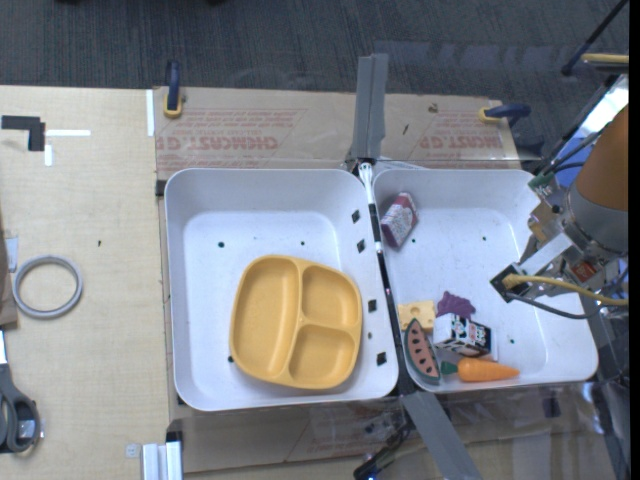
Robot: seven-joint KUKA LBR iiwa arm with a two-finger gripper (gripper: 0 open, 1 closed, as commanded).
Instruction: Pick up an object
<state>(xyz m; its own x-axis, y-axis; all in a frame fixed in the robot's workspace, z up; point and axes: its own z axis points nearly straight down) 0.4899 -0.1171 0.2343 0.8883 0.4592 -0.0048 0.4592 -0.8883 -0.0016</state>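
The right bin [480, 218] holds several small things. A dark red packet [398, 219] lies near its far left wall. Along the near edge sit a yellow cheese wedge [417, 315], a purple toy [455, 305], a small black and white item [470, 336], a watermelon slice [421, 352] and an orange carrot [486, 371]. My gripper [565, 258] hangs over the right side of this bin, well to the right of these things and touching none of them. Nothing shows in its grasp.
The left bin [200, 228] holds a yellow divided plate [297, 320]. On the wooden bench to the left lie a grey tape ring [44, 286] and scissors [18, 418]. A metal divider [371, 108] runs between the bins at the back.
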